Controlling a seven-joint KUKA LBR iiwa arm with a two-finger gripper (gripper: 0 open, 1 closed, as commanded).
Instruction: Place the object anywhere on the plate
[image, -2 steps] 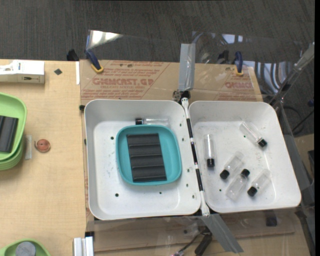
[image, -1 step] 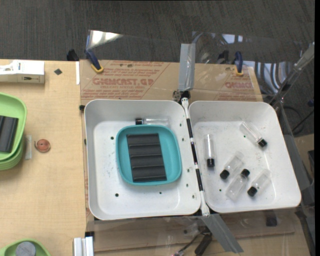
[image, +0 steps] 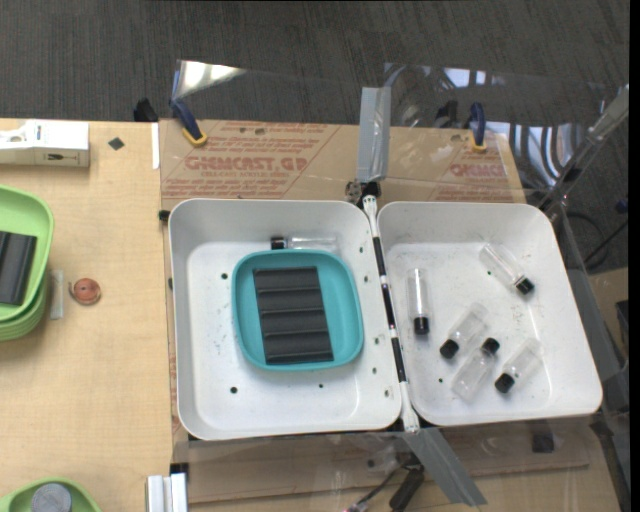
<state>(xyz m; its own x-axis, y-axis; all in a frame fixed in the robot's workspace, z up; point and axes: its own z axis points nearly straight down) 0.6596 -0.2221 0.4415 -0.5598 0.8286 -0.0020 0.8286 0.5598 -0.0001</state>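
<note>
A teal square plate (image: 297, 309) with a black ribbed insert (image: 292, 314) lies in the left white bin (image: 200, 330). Just behind the plate, a clear vial with a black cap (image: 300, 242) lies on the bin floor. The right white bin (image: 560, 300) holds several clear vials with black caps: one upright-lying near the divider (image: 418, 300), one at the back right (image: 506, 269), and a cluster toward the front (image: 480, 352).
A cardboard sheet (image: 260, 160) lies behind the bins, held by clamps (image: 188, 122). On the wooden bench at the left stand a green tray (image: 22, 262), a small round brown piece (image: 85, 291) and a white box (image: 45, 144).
</note>
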